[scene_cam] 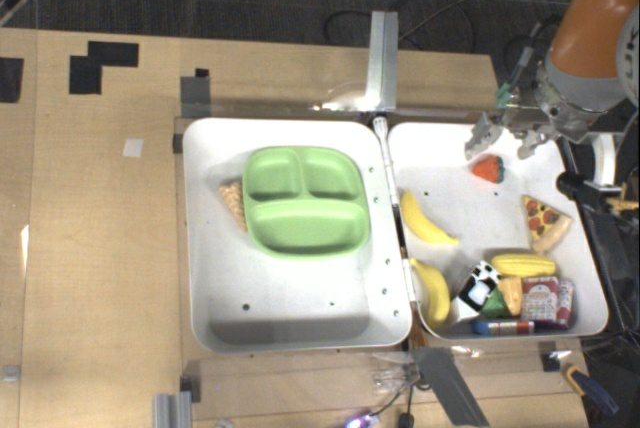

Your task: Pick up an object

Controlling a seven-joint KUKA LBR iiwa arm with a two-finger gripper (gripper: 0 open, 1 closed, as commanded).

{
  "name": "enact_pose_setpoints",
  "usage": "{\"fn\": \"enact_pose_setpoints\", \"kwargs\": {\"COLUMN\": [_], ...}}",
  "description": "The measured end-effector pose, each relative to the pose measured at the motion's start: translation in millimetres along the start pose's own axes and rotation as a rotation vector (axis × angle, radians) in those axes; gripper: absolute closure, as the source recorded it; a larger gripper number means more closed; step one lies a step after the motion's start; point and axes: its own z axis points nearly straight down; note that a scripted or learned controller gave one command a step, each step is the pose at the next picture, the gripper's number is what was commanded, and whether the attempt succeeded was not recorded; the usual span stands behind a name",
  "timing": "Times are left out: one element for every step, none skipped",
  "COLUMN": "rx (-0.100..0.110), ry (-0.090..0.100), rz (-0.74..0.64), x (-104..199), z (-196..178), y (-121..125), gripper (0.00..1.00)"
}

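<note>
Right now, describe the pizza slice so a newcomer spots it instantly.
Look in the right-hand bin, along its right wall. The pizza slice lies there alone, above the cluttered bottom corner. It is the one flat tan wedge with red dots; the bananas nearby are plain yellow.

green tray (303,199), yellow bananas (426,222), red strawberry (488,169), white bins (215,311)

Matt pale wood worktop (90,216), smooth white plastic bins (300,331), glossy green plastic tray (303,199), brushed metal divider post (384,56)
</note>
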Motion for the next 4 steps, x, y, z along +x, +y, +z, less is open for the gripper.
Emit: {"fn": "enact_pose_setpoints", "kwargs": {"rx": [-0.003,-0.004,-0.001,0.001], "ry": [0.0,-0.001,0.0,-0.001], "rz": [-0.203,-0.303,-0.356,-0.306], "x": [19,51,20,27], "z": [126,35,104,132], "y": [-5,36,-5,43], "gripper": [0.0,0.0,0.0,0.0]}}
